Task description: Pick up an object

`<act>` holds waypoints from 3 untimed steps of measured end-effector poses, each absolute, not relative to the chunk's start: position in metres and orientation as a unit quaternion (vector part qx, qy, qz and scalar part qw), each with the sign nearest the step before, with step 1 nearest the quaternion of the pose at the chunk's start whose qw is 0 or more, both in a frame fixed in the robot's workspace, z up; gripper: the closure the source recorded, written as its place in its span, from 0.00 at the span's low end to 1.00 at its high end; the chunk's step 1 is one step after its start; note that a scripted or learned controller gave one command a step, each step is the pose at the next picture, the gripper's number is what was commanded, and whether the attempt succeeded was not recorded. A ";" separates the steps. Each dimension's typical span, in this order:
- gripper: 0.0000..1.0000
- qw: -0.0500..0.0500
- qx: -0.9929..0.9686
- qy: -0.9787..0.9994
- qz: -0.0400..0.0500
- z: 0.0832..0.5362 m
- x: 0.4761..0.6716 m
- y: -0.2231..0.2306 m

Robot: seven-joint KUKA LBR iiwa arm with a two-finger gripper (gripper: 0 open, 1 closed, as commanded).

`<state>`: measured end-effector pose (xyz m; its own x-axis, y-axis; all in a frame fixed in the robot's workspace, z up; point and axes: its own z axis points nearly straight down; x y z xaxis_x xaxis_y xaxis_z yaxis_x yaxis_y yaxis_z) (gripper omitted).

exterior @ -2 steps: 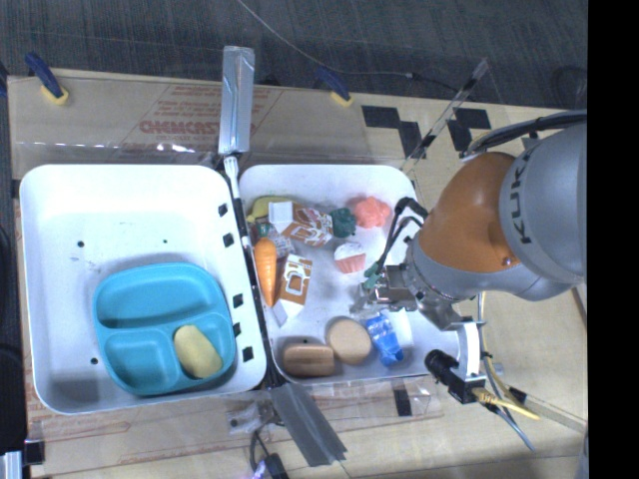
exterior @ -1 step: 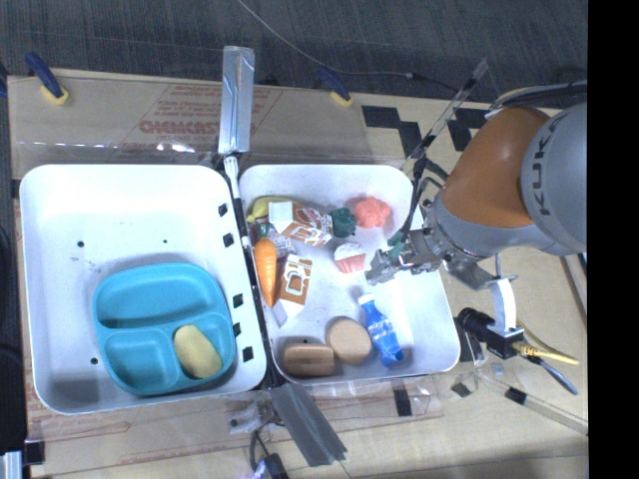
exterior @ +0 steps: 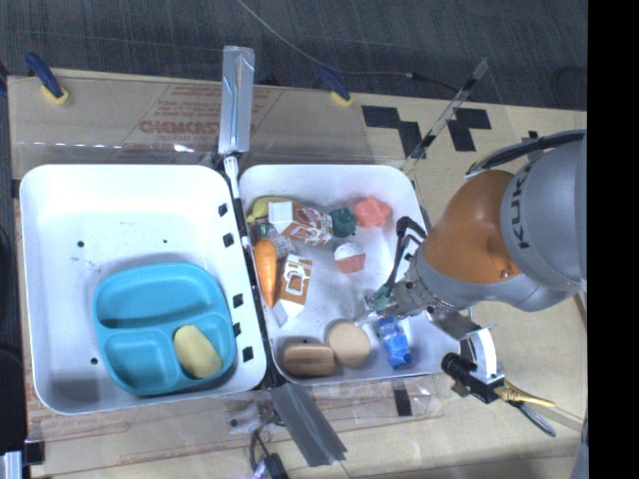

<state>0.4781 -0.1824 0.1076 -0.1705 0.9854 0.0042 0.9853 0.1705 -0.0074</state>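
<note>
Resting on a tan counter (exterior: 469, 158) with red print and black patches are two shallow white bins side by side, dark ribbed floor beyond. The arm (exterior: 499, 238), grey with an orange band, leans in from the right and bends down into the right bin (exterior: 319, 180). Its gripper (exterior: 384, 302) sits low near that bin's front right part; whether it is wide or narrow I cannot tell. Just below the gripper lies a blue object (exterior: 396, 345), its long axis running roughly toward and away from the gripper. Left of the gripper lies a carrot (exterior: 266, 270), long axis running front to back, beside the bin's left wall. A round tan item (exterior: 348, 343) and a brown bun (exterior: 308, 358) lie below-left. Far left, in the left bin (exterior: 60, 198), a blue tray (exterior: 150, 302) holds a yellow potato (exterior: 198, 351)
</note>
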 end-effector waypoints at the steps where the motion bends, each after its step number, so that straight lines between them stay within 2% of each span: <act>1: 1.00 0.006 -0.642 -0.767 0.002 0.116 0.478 -0.182; 2: 1.00 0.002 -0.726 -0.688 0.002 0.192 0.476 -0.140; 3: 0.00 0.002 -0.727 -0.687 0.002 0.192 0.476 -0.141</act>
<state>0.4762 -0.1407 0.1921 0.0557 0.9984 0.0007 0.9984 -0.0557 -0.0060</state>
